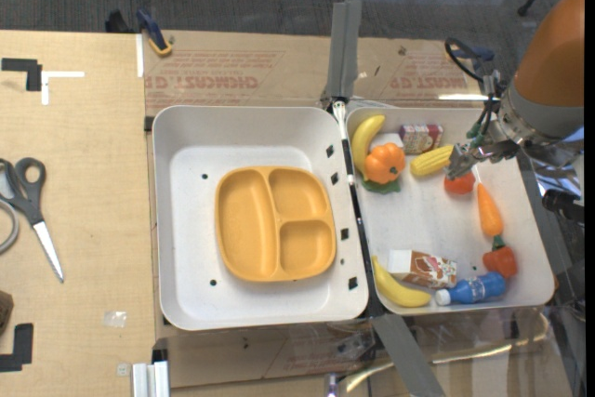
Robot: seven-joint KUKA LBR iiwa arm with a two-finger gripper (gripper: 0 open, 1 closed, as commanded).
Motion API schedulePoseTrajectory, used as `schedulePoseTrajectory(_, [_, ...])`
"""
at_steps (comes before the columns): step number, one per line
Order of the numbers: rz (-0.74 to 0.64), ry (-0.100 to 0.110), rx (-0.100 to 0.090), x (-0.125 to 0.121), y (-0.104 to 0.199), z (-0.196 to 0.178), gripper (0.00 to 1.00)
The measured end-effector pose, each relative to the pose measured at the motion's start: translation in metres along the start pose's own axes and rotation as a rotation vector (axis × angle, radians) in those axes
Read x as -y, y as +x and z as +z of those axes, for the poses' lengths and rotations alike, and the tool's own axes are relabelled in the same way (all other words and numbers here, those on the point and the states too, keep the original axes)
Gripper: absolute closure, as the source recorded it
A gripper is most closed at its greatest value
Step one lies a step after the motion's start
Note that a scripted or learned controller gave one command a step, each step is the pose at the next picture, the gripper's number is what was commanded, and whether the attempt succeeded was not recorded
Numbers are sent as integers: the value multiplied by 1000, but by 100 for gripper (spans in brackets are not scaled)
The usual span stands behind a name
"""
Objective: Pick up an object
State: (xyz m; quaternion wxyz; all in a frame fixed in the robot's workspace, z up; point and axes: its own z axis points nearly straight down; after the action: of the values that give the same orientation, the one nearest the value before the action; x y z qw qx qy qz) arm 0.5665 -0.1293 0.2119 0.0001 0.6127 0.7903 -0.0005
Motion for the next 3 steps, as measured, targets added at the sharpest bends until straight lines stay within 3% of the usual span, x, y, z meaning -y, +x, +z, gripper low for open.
schedulePoseTrajectory(1, [-130, -1, -1, 54, -18, 119, 100])
schedulePoseTrajectory(2, [-440, -2, 3, 10, -70, 17, 100])
schedulePoseTrajectory(3, [-718, -2, 2, 55, -80, 119, 100])
